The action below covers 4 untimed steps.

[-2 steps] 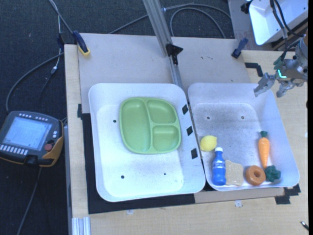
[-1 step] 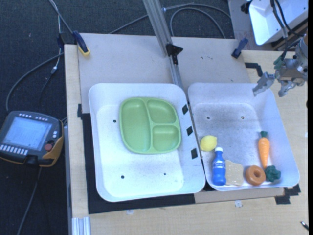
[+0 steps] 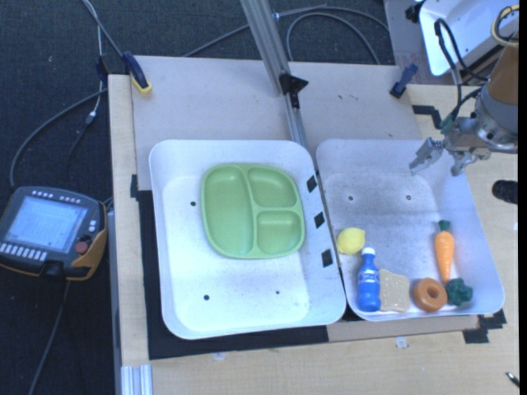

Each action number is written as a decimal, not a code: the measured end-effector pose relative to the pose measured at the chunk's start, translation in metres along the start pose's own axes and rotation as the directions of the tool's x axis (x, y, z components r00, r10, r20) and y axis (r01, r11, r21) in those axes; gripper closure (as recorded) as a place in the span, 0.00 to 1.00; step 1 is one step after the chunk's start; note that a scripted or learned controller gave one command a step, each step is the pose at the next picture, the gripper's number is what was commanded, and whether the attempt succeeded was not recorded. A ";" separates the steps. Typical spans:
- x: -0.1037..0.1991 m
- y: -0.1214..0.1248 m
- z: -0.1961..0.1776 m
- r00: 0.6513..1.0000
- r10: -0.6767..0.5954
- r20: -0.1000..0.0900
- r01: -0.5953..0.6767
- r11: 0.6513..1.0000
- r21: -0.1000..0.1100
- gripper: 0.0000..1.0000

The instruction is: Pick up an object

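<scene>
Your pincer (image 3: 443, 156) hangs wide and empty, so you're approaching; the carrot (image 3: 445, 253) lies below it, needing a descent.

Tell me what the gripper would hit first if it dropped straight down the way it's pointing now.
Most likely bare bin floor: the gripper, fingers spread, hangs over the right bin's upper right area. The carrot and other toys lie nearer the front edge. Depth is hard to judge from this slanted view.
</scene>
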<state>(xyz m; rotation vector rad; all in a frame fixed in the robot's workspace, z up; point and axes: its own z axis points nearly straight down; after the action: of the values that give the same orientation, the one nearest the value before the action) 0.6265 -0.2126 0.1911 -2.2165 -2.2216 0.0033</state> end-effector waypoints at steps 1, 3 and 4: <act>-0.002 -0.010 0.049 1.000 0.002 -0.001 -0.002 1.000 0.001 0.00; -0.001 -0.008 0.087 1.000 0.001 0.001 -0.001 1.000 -0.006 1.00; -0.001 -0.005 0.021 1.000 0.001 0.004 -0.001 1.000 -0.012 1.00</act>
<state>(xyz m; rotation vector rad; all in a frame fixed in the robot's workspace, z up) 0.6215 -0.2139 0.1701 -2.2252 -2.2286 -0.0061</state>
